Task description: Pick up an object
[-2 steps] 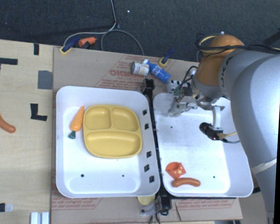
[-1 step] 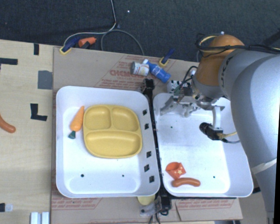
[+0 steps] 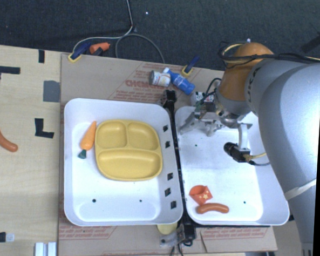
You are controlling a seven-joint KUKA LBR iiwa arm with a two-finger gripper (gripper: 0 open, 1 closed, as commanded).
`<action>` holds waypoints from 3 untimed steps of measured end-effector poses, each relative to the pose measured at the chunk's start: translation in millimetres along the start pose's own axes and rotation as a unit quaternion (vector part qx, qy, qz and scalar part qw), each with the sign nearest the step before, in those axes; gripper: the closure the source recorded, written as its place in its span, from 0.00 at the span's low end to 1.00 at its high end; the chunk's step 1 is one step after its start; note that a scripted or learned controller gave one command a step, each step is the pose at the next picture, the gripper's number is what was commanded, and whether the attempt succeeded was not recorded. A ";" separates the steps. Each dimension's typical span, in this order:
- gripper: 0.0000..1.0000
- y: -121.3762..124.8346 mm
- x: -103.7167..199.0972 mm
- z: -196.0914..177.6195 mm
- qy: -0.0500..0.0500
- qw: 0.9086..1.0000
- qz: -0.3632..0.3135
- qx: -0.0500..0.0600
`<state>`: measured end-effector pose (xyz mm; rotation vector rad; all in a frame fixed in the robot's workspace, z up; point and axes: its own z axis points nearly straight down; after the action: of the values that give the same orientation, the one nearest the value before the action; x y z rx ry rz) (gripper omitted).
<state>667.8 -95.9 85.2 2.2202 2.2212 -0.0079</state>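
Observation:
In the right bin (image 3: 254, 184), a red toy pepper (image 3: 201, 194) and a brown toy sausage (image 3: 213, 208) lie near the front left corner. My gripper (image 3: 199, 125) hangs over the far left corner of this bin, well behind both toys. It looks open, with bare bin floor between its fingers. The left bin (image 3: 112, 208) holds a yellow divided plate (image 3: 129, 150), and an orange toy carrot (image 3: 87, 137) lies beside the plate's left edge.
The grey arm (image 3: 290, 122) covers the right bin's far right side. A black cable (image 3: 239, 153) hangs from the wrist. A blue-and-white bottle (image 3: 172, 79) lies behind the bins. Another toy sausage (image 3: 3, 138) lies on the bench far left.

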 end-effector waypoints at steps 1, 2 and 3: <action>0.00 -47.5 1.1 -1.4 0.001 1.000 0.000 -0.003; 0.00 -0.9 -0.6 0.0 0.001 1.000 -0.001 -0.001; 0.00 -0.6 -0.3 -0.1 0.001 1.000 0.000 0.000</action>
<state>667.2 -96.2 85.4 2.2211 2.2211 -0.0059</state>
